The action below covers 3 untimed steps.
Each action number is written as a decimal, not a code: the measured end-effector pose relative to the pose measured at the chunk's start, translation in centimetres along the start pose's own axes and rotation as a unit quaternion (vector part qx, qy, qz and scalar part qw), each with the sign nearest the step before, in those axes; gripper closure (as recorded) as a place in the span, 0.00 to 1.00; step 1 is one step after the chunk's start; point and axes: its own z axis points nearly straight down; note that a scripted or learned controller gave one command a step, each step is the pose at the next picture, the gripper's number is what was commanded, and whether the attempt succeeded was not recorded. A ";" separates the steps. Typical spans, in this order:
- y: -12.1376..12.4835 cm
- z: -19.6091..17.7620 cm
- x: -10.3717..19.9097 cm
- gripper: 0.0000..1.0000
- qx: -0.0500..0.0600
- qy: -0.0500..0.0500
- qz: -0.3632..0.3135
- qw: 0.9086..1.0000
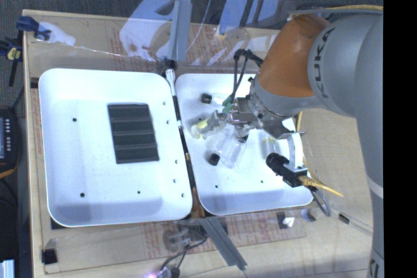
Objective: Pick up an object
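- My gripper [242, 119] hangs low over the middle of the right bin [251, 205], reaching for the clear plastic pieces [228, 148] (open or closed, I cannot tell).
- Next, I judge: settle squarely onto one piece, then lift.

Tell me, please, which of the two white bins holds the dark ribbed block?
The left bin holds the dark ribbed block; the right bin holds small loose items instead.
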 end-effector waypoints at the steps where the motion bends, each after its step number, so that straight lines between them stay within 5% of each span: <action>1: 3.9 11.5 -2.2 0.00 0.000 0.000 -0.053 0.999; 2: 11.6 11.6 -5.7 0.00 -0.002 -0.001 -0.071 0.997; 3: 11.6 10.6 -5.5 1.00 -0.002 0.000 -0.073 0.997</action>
